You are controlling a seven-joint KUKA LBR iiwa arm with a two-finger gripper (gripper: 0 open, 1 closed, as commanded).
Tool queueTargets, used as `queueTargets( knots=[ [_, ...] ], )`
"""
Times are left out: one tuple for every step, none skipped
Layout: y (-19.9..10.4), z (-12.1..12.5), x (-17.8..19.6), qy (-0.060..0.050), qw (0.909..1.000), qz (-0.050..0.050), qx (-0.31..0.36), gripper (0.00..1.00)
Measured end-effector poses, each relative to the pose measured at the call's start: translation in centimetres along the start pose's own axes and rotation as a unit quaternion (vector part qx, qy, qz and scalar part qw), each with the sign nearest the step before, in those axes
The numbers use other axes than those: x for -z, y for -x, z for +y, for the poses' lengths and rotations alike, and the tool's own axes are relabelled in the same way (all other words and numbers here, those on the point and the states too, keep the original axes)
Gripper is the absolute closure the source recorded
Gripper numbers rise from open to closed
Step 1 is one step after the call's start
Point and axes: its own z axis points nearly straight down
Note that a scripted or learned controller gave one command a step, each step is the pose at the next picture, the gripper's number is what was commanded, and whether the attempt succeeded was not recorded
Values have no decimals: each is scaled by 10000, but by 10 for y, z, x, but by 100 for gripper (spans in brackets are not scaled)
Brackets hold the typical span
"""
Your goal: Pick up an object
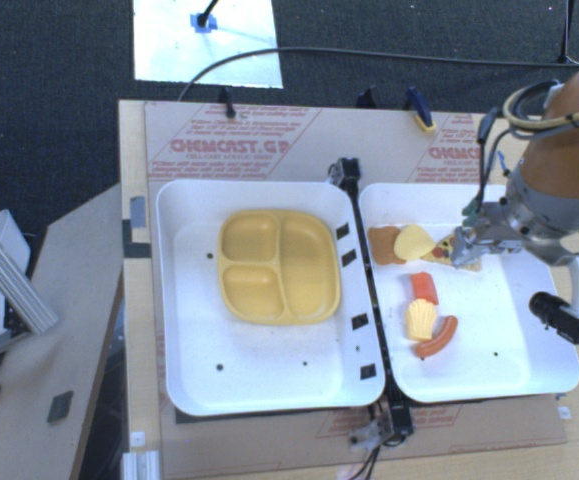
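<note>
- the arm [559,158], grey with an orange band, reaches in from the right and bends down over the right bin [529,368].
- the gripper [466,253] is low in the upper middle of that bin, its tip right at a small pizza slice [441,252] lying there.
- whether the gripper is wide, narrow or holding anything cannot be told; the tip is too small and blurred against the toys around it.
- nothing is plainly seen lifted off the bin floor.
- just left of the pizza slice lies a yellow chip [414,241], overlapping a brown piece [382,245] that sits near the divider between the bins.
- below these, well clear of the gripper, an orange-red block [424,287] lies in the middle of the right bin.
- just under it is a yellow ridged piece [421,319], and beside that a reddish sausage [437,337] lies at a slant, touching or nearly touching the yellow piece.
- the left bin [189,368] holds a yellow plate [277,266] with three compartments, lying flat near the bin's middle.
- both bins sit side by side on a board [269,138] with red lettering, atop the bench.
- a black cable [369,55] crosses the dark floor behind the bench.
</note>
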Motion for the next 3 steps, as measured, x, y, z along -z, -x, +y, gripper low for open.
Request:
queueTargets(
  knots=[
    [-63,4,-3,0,10000,5,2,100],
    [-119,-2,-16,-5,10000,3,-4,100],
    [-181,-3,-21,-3,10000,4,0,100]
  ],
)
